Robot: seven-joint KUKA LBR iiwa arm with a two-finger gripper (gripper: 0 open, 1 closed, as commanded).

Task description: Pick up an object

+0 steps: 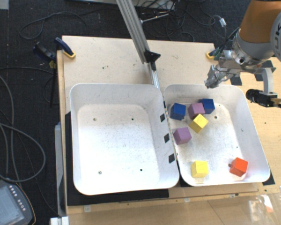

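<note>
Camera view shows my gripper (212, 82) hovering over the right bin's (253, 125) far rim, grasp undecided; I cannot tell its state. Next I must descend toward the blue cube (207, 105) just below.

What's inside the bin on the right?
The right bin holds seven small blocks: two blue, two purple, two yellow and one orange. Nothing is visibly covered; the gripper is above its far rim.
</note>
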